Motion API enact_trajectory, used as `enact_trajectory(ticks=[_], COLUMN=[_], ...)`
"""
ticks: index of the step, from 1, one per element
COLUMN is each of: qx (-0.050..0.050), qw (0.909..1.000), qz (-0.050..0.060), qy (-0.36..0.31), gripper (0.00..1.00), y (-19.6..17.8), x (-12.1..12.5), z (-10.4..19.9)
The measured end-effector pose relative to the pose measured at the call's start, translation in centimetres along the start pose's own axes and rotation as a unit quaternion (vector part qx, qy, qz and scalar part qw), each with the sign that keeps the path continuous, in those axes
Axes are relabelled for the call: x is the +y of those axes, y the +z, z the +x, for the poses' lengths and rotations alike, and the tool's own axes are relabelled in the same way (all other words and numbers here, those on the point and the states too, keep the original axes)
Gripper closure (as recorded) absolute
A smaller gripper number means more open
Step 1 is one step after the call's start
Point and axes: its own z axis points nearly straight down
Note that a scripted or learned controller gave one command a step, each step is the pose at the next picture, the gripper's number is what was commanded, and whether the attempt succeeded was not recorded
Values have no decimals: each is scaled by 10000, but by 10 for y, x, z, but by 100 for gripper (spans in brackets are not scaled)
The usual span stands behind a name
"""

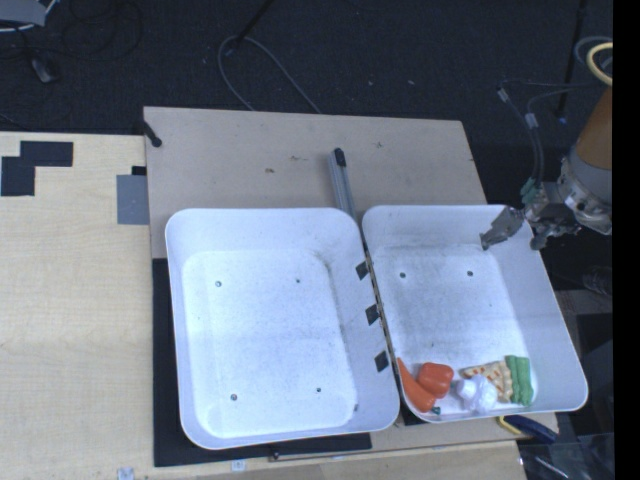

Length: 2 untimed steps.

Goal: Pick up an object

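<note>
Bench point(300, 158): tan board, sitting on pale wood tabletop w/ dark floor and cables beyond. Left bin point(190, 233): shallow, white, rounded corners, lying beside right bin, black clips along the shared edge. Right bin point(530, 298): same type, holding all items bunched in its near corner. Arm point(590, 168): grey w/ orange band, reaching in from the right edge, wrist angling down-left toward the right bin's far right rim. Gripper point(515, 223): hanging at that rim, well apart from the items; fingers reading as two dark prongs, one pointing left over the bin, one back by the wrist, so standing apart, nothing between them. Grey rod point(341, 180): lying on the bench just behind the gap between bins, black tip at far end. Orange object point(430, 380): red-orange, chunky, lying at the near wall by the clips. Green object point(519, 379): ribbed strip, leaning at near right wall. Tan object point(490, 376): patterned, sitting between orange and green pcs. White object point(472, 395): small, rounded, touching the tan one; detail too blurred to tell.
</note>
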Motion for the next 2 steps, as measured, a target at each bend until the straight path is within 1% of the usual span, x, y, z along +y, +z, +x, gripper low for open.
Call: enact_trajectory(ticks=[1,2], qx=[2,1], qw=[10000,10000], qz=[2,5], qy=[-4,2], gripper=[0,0], y=[10,27], x=[0,2], z=[28,37])
